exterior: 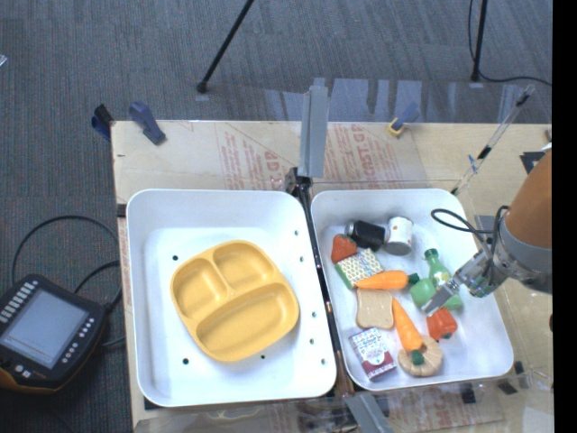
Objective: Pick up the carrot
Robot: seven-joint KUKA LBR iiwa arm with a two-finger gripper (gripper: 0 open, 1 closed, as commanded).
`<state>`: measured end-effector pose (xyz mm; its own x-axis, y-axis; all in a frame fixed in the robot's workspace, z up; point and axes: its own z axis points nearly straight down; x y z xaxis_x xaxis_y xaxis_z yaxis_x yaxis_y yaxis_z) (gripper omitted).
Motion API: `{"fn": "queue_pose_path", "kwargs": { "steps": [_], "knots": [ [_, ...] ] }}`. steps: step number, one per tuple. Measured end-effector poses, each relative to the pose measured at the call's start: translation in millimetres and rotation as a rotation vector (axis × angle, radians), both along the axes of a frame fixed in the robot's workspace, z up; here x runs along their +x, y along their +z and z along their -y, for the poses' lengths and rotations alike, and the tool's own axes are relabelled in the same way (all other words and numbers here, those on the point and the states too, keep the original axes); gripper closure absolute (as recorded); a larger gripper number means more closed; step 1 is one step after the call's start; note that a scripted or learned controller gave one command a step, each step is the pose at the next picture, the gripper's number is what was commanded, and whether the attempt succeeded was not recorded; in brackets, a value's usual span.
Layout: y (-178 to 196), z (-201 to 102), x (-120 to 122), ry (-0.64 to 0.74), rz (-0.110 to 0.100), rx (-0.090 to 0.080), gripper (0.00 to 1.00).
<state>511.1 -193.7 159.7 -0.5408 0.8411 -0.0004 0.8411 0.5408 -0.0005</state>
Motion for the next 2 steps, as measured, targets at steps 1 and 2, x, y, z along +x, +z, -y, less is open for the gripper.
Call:
{"fn": "queue_pose_path", "kwargs": {
  "steps": [1,2],
  "knots": [
    [11.5,17.3,23.7,0.047,-0.002,0.003,0.0],
    [-70.1,-75.4,-17.4,0.015,0.004,0.001,0.0]
  ]
}}
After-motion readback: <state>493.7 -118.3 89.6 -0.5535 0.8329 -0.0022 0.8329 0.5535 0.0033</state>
